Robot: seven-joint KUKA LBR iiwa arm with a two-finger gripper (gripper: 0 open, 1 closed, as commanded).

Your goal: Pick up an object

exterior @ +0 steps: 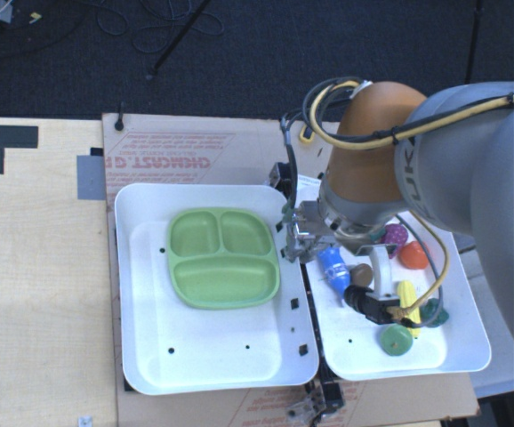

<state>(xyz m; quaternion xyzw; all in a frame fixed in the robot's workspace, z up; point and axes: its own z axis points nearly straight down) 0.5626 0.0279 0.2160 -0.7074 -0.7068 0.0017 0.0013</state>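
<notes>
My gripper hangs low at the left edge of the right bin, just above the wall between the two bins. A blue object lies right beside it, down and to the right. Farther right in that bin are a purple piece, an orange-red piece, a yellow piece, a dark green piece and a round light green piece. The wrist and arm cover the bin's upper part.
The left bin holds a green divided plate in its upper half. A cardboard sheet lies under both bins on the pale wooden bench. The bulky arm fills the right side.
</notes>
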